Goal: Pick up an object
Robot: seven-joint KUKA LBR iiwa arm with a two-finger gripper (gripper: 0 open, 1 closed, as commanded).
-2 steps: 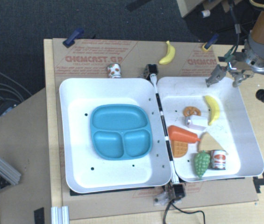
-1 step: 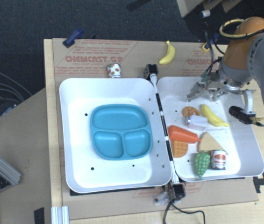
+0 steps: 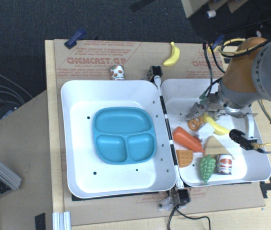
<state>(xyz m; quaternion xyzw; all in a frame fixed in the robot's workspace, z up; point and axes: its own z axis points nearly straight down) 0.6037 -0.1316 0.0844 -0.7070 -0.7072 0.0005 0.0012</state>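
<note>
- A grey arm with an orange band is reaching in from the right over two white bins sitting side by side on a surface.
- The left bin (image 3: 73,128) is holding a blue tray (image 3: 124,134) with three compartments.
- The right bin (image 3: 257,162) is holding small toy foods, and the pincer (image 3: 203,110) is hanging over its upper part.
- Whether the pincer is open or closed, I cannot tell; nothing can be seen in its hold.
- A pretzel (image 3: 195,123) is lying just below the pincer, and a banana (image 3: 217,126) is lying just right of the pretzel.
- A carrot (image 3: 188,139) is lying below the pretzel, with a waffle (image 3: 184,158) lower again.
- A green fruit (image 3: 207,168), a can (image 3: 225,164) and a tan wedge (image 3: 215,146) are sitting lower right of the carrot.
- The pretzel is looking like the likely target: probably light, stiff plastic, flat and a little slippery.
- Taking it across its narrow outer edges seems best.
</note>
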